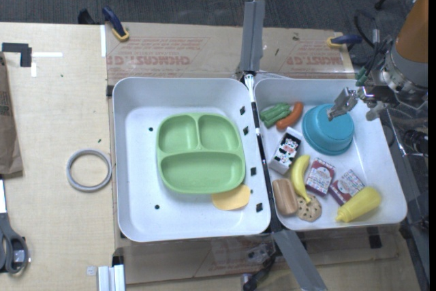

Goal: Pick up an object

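Gripper (343, 105) over far edge of blue bowl (328, 130) in right bin (394, 167); finger state cannot be told.

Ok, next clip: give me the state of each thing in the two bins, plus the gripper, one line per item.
gripper: above the blue bowl, nothing seen in it
blue bowl: upside down, right bin
green divided plate: right way up, left bin
yellow chip: flat, partly under the plate's edge
banana: lying on the bin floor
yellow bottle: on its side
milk carton: lying down
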`<state>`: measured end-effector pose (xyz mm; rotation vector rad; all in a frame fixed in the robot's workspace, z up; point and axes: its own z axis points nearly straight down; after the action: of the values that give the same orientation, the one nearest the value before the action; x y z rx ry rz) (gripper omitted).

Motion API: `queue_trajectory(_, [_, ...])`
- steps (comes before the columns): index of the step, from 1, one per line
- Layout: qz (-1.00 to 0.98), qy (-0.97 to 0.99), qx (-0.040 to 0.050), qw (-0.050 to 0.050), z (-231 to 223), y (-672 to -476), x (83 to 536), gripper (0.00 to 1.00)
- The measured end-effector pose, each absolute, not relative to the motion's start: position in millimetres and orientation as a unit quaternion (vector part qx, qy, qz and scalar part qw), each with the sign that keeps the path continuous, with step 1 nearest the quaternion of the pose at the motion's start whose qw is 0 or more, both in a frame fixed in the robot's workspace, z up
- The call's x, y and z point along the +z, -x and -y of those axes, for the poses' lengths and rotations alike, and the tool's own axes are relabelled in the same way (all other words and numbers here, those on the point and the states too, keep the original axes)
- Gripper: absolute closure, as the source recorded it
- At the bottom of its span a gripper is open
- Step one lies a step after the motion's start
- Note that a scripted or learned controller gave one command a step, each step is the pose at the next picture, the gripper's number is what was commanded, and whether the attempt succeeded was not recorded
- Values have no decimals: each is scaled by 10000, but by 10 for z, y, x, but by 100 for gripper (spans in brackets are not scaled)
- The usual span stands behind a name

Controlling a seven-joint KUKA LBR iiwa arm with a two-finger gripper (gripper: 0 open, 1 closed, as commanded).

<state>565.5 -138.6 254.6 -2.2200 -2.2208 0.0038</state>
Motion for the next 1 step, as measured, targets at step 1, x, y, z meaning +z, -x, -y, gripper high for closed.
queue_trajectory(1, [7241,6897,6,-2,1188,-6587,1074,0])
